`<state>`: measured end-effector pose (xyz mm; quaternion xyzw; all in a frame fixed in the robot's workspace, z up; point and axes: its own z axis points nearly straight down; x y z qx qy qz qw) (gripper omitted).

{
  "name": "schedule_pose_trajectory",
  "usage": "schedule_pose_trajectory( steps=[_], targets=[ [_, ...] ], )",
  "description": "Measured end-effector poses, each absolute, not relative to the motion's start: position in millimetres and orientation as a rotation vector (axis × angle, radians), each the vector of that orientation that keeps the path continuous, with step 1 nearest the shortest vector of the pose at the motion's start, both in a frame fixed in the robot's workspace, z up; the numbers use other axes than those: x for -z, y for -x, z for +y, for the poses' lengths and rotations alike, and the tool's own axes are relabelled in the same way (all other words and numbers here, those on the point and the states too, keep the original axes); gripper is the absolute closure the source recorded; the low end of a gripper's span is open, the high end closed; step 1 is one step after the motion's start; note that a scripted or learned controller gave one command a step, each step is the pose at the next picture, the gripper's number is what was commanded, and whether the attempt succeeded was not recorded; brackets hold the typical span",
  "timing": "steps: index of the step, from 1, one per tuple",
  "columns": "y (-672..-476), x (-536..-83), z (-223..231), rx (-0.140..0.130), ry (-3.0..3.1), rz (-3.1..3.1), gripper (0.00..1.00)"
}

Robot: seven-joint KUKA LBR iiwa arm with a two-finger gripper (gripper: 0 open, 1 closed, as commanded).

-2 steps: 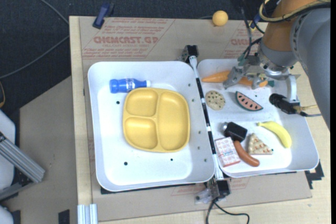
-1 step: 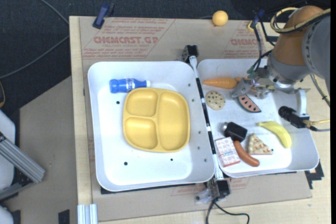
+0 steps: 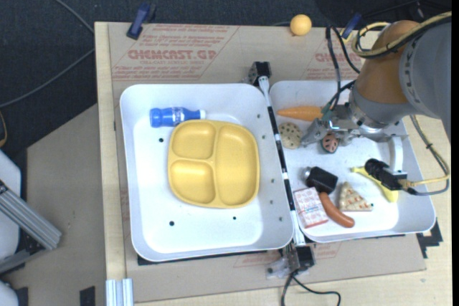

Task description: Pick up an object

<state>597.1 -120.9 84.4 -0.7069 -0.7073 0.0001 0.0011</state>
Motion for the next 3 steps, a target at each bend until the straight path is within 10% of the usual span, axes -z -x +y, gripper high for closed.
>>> schedule_pose_trajectory(
  steps=[1, 2, 3],
  targets=[
    [-597.4, -94.5, -121.3, 0.001, 2.221, -2.221, 1.0],
    [-597.4, -94.3, -121.3, 0.0, 2.221, -2.221, 0.0],
    [-597.8, -104.4, -121.1, 0.002, 2.222, -2.222, 1.0]
  ],
)
